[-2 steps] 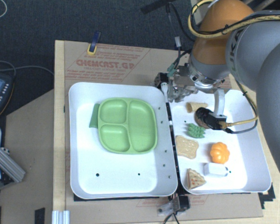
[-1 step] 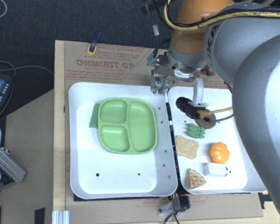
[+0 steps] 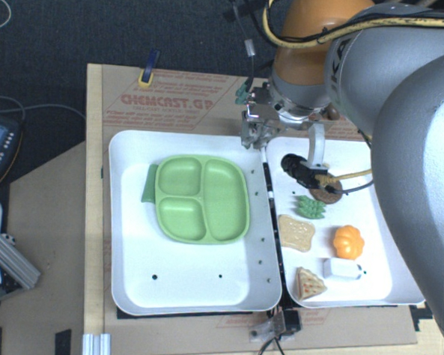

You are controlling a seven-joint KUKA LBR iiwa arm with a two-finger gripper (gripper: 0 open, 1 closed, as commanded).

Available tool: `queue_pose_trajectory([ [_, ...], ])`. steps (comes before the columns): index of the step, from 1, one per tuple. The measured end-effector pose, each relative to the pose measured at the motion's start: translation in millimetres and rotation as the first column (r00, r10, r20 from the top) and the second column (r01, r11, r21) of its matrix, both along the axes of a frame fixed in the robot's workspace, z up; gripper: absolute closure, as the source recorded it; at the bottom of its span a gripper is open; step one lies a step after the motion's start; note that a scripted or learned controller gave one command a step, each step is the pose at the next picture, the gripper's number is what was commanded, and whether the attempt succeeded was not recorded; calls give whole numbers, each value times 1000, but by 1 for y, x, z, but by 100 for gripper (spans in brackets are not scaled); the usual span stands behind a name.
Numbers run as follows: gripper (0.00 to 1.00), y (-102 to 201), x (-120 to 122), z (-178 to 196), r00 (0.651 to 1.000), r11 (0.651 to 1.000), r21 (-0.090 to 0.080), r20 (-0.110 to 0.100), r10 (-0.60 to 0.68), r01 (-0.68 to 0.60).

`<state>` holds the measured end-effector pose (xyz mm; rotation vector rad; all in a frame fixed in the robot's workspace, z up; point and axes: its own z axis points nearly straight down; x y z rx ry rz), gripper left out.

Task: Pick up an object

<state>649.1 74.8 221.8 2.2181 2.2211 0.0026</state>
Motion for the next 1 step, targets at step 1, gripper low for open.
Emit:
queue_pose_trajectory([
  [1,100,-15,2,11,1000,1000,0,2,-2,2],
])
